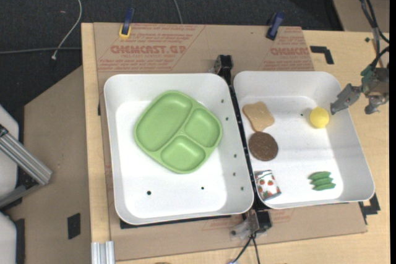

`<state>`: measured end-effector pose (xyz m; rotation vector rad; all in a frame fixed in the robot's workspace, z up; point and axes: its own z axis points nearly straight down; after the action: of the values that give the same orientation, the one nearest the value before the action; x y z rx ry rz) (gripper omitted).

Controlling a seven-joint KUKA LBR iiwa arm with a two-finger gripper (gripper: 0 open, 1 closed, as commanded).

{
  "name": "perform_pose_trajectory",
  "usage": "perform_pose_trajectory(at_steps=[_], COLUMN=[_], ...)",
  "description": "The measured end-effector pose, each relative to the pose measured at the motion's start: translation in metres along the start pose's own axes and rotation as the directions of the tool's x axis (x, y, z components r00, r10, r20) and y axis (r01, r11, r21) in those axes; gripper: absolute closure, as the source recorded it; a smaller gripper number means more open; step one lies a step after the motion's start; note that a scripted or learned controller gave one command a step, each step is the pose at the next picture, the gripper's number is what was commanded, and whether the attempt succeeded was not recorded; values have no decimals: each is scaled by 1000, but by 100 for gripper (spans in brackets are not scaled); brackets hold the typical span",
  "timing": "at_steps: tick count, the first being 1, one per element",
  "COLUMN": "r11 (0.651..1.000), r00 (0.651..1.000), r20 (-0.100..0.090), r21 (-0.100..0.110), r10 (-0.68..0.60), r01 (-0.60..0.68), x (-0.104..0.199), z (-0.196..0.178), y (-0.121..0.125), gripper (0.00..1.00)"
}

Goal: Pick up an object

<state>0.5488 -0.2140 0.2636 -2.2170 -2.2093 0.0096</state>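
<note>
The right bin holds a yellow ball, a tan slice of bread, a round brown patty, green pea pods and a small white carton with red print. My gripper hangs over the bin's upper right rim, just right of the yellow ball. Its fingers are open and spread apart, with nothing between them. A grey fingertip points toward the ball without touching it.
In the left bin lies a green divided plate. Black clamps join the bins at the middle, top and bottom. Blue clips hold the cardboard sheet at the back.
</note>
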Motion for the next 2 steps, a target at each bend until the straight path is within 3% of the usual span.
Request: perform_pose_trajectory(at_steps=[1,2], r11=[1000,1000], r00=[1000,1000], r20=[3,1], r21=[-12,-7], r10=[-4,-4], r01=[4,4], x=[1,10], z=[-7,47], y=[2,-3], gripper=[0,0])
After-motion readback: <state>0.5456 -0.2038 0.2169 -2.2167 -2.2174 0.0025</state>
